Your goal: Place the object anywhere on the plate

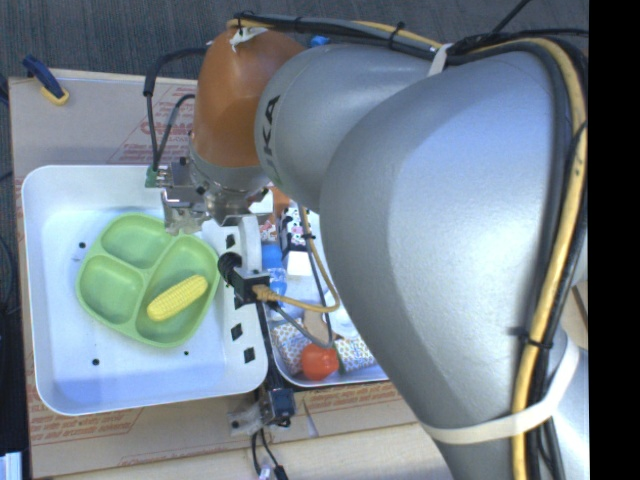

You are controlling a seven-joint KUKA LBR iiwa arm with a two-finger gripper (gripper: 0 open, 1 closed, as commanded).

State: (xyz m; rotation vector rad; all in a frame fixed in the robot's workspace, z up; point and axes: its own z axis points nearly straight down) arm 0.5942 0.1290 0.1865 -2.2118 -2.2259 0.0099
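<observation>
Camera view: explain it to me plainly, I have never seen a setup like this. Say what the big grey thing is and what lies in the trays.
The big grey shape is a robot arm with an orange band near its wrist. One camera looks down on the bench at a slant, and the arm reaches in from the right. Its gripper sits at the far edge of a green divided plate in the left white bin. A yellow corn cob lies in one of the plate's compartments. The right bin, mostly hidden by the arm, holds a red round object and other small items. I cannot tell whether anything is held.
</observation>
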